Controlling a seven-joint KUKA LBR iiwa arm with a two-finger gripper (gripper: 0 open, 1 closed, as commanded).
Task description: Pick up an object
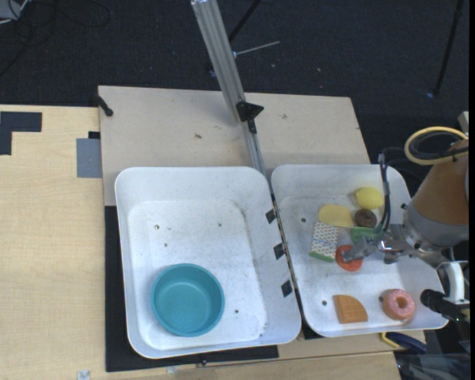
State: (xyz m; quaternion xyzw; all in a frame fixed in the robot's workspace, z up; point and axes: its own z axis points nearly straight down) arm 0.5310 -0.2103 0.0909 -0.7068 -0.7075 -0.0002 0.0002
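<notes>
- Two shallow white bins sit side by side on the bench: the left bin and the right bin.
- One round teal plastic bowl stands at the near side of the left bin, open side up.
- The grey robot arm with the orange band comes in from the right, over the right bin's right edge.
- Its two-finger gripper is low in the middle of the right bin, pointing left.
- A small red round toy lies right at the gripper tips, touching or almost touching them. The view is too small there, so I cannot tell if the gripper is wide, narrow, or holding the toy.
- A flat checked card with a green edge lies just left of the red toy.
- A soft yellow lump lies just beyond the card, on its far side.
- A little brown round thing sits just right of that lump.
- A yellow lemon-shaped toy lies farther back, close to the brown thing.
- A pink ring doughnut toy sits in the near right corner of the right bin.
- An orange wedge-shaped block lies left of the doughnut, apart from it.
- A long silver metal bar rises at a slant beyond the bins.
</notes>
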